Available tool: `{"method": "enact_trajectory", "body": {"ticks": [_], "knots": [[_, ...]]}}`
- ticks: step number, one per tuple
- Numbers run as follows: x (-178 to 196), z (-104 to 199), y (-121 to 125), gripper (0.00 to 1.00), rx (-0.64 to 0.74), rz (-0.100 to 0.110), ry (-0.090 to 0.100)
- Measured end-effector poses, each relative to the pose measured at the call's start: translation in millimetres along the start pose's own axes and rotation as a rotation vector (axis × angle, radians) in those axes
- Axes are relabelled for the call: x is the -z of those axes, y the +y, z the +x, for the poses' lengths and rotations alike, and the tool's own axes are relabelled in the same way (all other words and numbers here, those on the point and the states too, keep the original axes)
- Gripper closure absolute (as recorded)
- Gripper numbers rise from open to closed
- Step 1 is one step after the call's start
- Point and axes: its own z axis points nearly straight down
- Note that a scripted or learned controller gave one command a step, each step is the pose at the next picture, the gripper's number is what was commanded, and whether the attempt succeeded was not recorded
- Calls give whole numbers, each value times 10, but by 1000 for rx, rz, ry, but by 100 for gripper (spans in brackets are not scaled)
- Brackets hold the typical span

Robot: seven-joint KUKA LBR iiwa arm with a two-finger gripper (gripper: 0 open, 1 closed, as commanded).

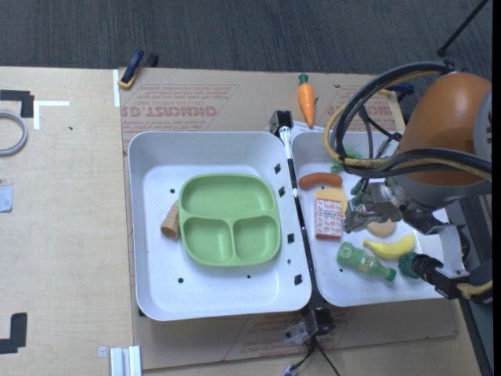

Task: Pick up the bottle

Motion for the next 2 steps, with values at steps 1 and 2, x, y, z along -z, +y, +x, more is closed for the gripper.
{"method": "enact_trajectory", "body": {"ticks": [1, 2], "knots": [[-331, 677, 35, 100, -154, 1, 0], [-404, 1385, 75, 100, -117, 1, -1]]}}
